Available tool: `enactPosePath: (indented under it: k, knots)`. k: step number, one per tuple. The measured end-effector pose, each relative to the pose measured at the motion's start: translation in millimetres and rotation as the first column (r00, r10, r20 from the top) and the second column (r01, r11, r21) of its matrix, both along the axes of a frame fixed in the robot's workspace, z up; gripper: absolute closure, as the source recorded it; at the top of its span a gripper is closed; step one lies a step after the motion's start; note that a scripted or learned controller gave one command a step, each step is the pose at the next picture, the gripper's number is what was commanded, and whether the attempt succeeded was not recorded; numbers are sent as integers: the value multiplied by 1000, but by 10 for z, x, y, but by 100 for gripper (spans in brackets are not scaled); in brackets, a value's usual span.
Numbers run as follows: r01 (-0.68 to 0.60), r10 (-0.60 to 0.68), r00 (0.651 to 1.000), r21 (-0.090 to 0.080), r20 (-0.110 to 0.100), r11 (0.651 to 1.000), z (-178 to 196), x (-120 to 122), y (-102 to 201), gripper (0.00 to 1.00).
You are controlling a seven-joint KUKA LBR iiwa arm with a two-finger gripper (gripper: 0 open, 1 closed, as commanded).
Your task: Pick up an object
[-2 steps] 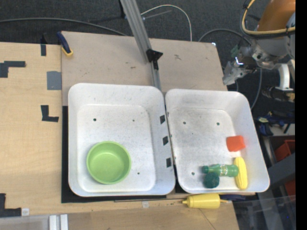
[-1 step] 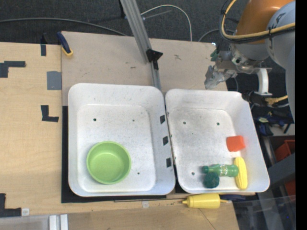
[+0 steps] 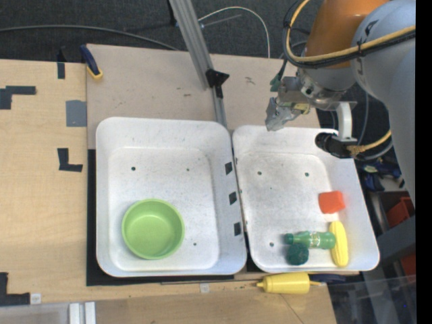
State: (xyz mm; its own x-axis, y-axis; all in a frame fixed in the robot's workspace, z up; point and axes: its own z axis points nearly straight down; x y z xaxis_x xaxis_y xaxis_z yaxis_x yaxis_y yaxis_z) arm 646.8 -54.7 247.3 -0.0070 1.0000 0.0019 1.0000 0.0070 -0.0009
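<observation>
While the arm (image 3: 364, 32) reaches in from the right, its gripper (image 3: 277, 119) hangs over the far left corner of the right bin (image 3: 270, 181); whether it is spread or pressed together cannot be told, and nothing shows between its tips.

Right bin, near right corner: orange block (image 3: 331, 202); nearer, yellow banana (image 3: 338, 242) lying near-to-far; green bottle (image 3: 310, 239) on its side, touching the banana's left; dark green piece (image 3: 296, 254) against the bottle's near side.

Left bin (image 3: 162, 140), near left part: green bowl (image 3: 153, 229), upright.

Bench (image 3: 135, 86), just beyond the right bin's near rim: yellow bottle (image 3: 286, 283) on its side.
</observation>
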Motion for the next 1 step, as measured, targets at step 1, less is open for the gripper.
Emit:
enactPosePath:
  k: [1]
  knots:
    - [1,-1,1000,-1,-3,1000,-164,-155,509,100]
